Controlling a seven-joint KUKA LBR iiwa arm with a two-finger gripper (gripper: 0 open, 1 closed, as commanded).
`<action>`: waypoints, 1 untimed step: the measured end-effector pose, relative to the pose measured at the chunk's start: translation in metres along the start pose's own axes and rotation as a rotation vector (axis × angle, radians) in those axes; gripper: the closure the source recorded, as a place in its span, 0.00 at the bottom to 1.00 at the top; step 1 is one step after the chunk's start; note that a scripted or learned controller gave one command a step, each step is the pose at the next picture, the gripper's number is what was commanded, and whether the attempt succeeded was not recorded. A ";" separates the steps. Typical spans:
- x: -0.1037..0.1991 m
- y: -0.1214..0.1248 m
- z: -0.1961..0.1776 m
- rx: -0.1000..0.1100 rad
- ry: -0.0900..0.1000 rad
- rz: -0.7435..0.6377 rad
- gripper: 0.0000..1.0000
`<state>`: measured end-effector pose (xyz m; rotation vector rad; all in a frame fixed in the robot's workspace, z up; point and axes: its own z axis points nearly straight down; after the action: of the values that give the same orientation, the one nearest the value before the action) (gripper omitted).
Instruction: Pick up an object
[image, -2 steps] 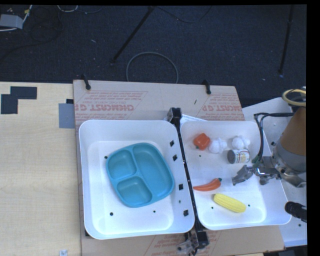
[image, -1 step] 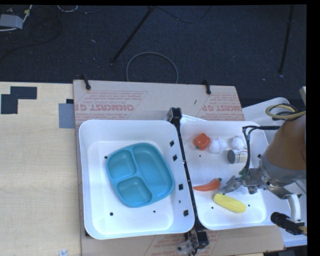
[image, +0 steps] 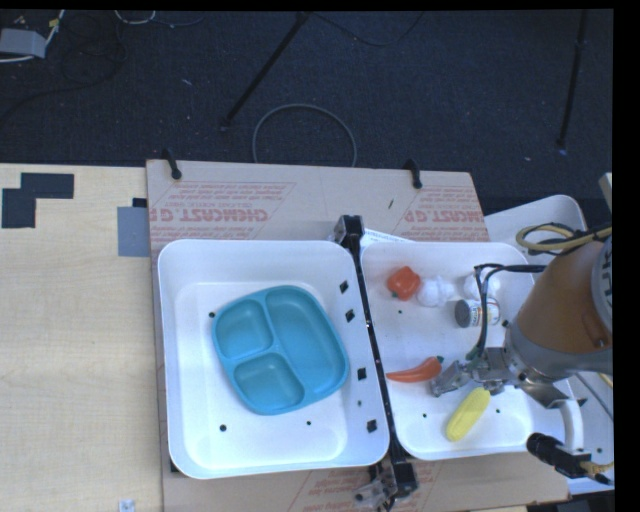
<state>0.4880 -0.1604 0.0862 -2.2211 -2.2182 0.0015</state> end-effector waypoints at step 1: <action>-0.001 0.001 -0.012 -0.001 0.001 0.005 1.00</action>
<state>0.4887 -0.1616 0.0980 -2.2269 -2.2125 0.0002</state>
